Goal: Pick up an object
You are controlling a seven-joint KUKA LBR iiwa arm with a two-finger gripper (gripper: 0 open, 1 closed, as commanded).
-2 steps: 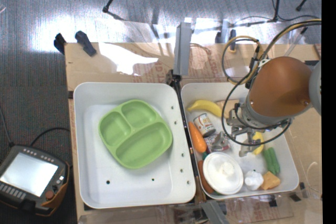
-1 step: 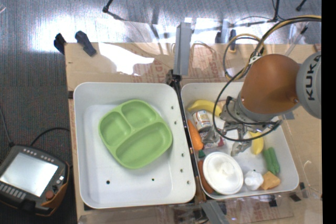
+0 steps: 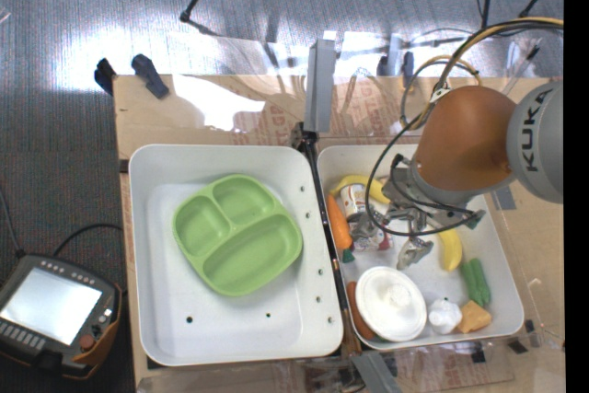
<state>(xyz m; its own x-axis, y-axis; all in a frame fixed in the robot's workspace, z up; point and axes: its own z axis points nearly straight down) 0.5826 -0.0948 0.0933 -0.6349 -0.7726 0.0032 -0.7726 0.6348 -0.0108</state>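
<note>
The KUKA arm (image 3: 479, 138) is reaching in over the right bin (image 3: 509, 276), its orange band sitting above the wrist, and the claw (image 3: 396, 239) is hanging low among the toys just above the white lidded bowl (image 3: 391, 302). The metal fingers (image 3: 416, 251) are standing apart, one toward the bin's dividing wall and one toward the banana, and nothing is showing clearly between them; a small reddish-and-grey item is lying under the claw, too cluttered to name. Relative to the white lidded bowl: an orange carrot (image 3: 340, 228) is lying up and to the left along the bin wall, a yellow banana (image 3: 449, 249) is lying up and to the right, a second yellow piece (image 3: 361, 189) is curving farther up under the wrist, a green vegetable (image 3: 477, 282) is sitting to the right, and a small white lump (image 3: 444, 316) and an orange wedge (image 3: 475, 317) are resting just beside the bowl at the lower right. The left bin (image 3: 156, 327) is holding a green divided plate (image 3: 238, 233), well apart from the bowl. Progress, as I judge it: the approach is looking done, the claw being down at object level, but no grasp is in evidence. Closing on something and lifting it clear of the bin are both remaining. Crowding is likely making a clean grip hard.
</note>
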